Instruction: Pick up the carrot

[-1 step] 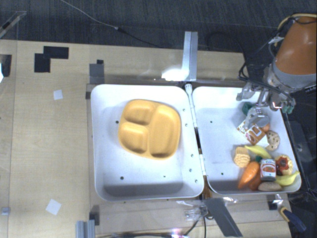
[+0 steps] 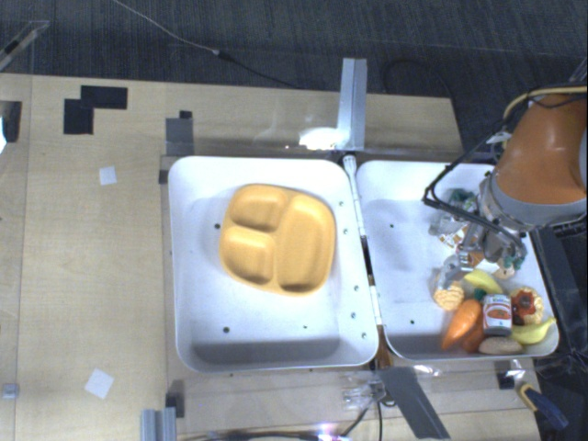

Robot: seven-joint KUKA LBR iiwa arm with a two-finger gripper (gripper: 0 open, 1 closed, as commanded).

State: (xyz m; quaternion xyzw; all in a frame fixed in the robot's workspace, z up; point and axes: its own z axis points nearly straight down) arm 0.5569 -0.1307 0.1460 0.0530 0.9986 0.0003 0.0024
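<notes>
Carrot [image 2: 462,322], likely light, stiff, smooth toy, lies at the gripper's [image 2: 478,257] six o'clock; fingers' state unclear; grip its mid-body.

This looks like a robotics lab, not a home or kitchen. Left of the gripper [image 2: 470,263], two white bins [image 2: 193,246] sit on a pale wooden bench [image 2: 83,274] held by bare metal brackets [image 2: 353,99], with black tape marks [image 2: 92,107] at the bench's far left. Behind it, a loose cable [image 2: 165,28] trails across dark carpet [image 2: 276,12], and just below it lies toy food [image 2: 496,315].
</notes>
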